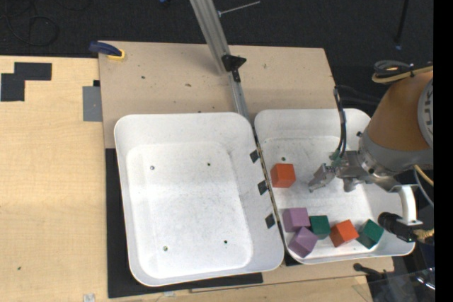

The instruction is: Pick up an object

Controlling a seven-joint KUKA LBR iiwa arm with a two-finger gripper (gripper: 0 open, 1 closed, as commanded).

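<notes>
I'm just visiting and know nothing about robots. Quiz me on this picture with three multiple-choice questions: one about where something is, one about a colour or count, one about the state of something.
1. Which bin holds the blocks?
A. left bin
B. right bin
C. both bins

2. How many orange blocks are there?
A. one
B. two
C. four

3. Is the gripper carrying a block?
A. yes, an orange one
B. yes, a purple one
C. no, none is between its fingers

Answers:
1 B: all six blocks lie in the right bin.
2 B: one orange block sits alone, another orange block lies in the front row.
3 C: the gripper stands apart from every block.
</notes>
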